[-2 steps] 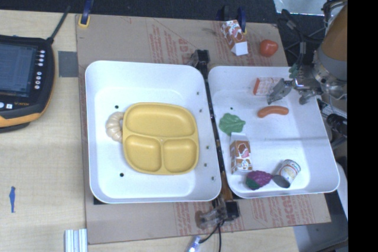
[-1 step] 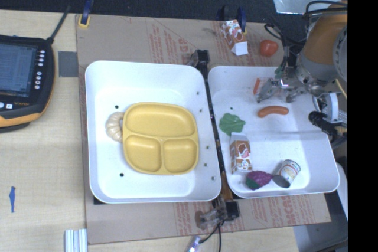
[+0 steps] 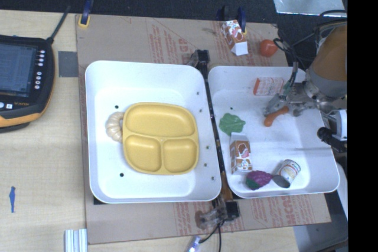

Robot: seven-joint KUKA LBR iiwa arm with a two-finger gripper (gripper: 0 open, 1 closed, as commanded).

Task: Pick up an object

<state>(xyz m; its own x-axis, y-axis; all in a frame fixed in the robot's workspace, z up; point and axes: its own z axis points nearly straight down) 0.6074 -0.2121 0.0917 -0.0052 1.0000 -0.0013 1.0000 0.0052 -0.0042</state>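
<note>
Item: end effector point(image 3: 282, 104) low in the right bin point(image 3: 313, 177), at the orange carrot-like piece point(image 3: 274, 117); pick not yet completed.

Contents, right bin: carrot-like piece at centre-right of frame, lying on the bin floor with the end effector just above and touching or nearly touching its upper end; whether the end effector is spread or pinching cannot be told. Also a pale card packet point(image 3: 268, 86), green leaf piece point(image 3: 231, 123), small carton point(image 3: 240, 154), purple piece point(image 3: 258, 179), tin can point(image 3: 287, 173). Left bin point(image 3: 100, 127): yellow divided tray point(image 3: 160, 137). Status, as judged: approach done; secure grasp and lift remaining.
</note>
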